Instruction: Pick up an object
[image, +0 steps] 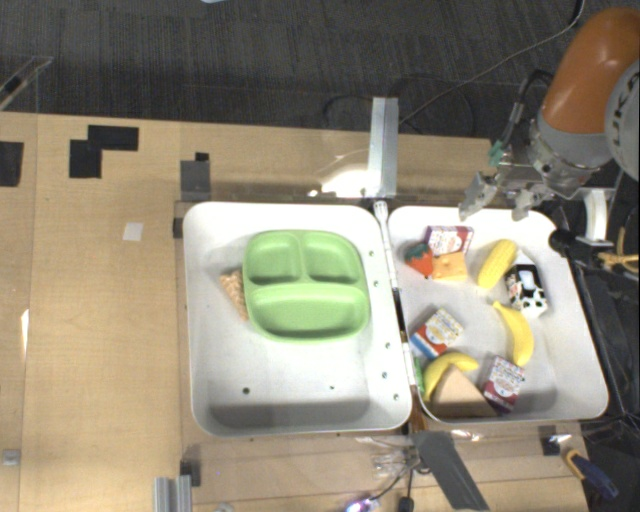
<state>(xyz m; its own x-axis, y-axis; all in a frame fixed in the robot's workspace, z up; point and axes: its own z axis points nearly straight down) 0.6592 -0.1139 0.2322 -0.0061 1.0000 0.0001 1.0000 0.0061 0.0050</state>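
A: Right bin, near end first?

B: Tan wedge against the near wall, looks stiff and blocky, touching a yellow banana and a small carton. Crowded; poor access.

A: Middle row?

B: Blue-and-white carton, likely light, flat-sided, easy to pinch across its narrow faces. Beside it a second banana, lying clear of the rest. Probably a light toy, smooth and curved, so it may roll or slip; take it across the thick middle.

A: Far end?

B: Black-and-white cow figure, a third banana, an orange piece touching a dark carton.

A: Left bin?

B: Green divided plate, broad and shallow, awkward to grip; a speckled scrap at its left edge.

A: The hand?

B: Hovering over the right bin's far rim, holding nothing, fingers spread moderately apart. The third banana is the nearest candidate.
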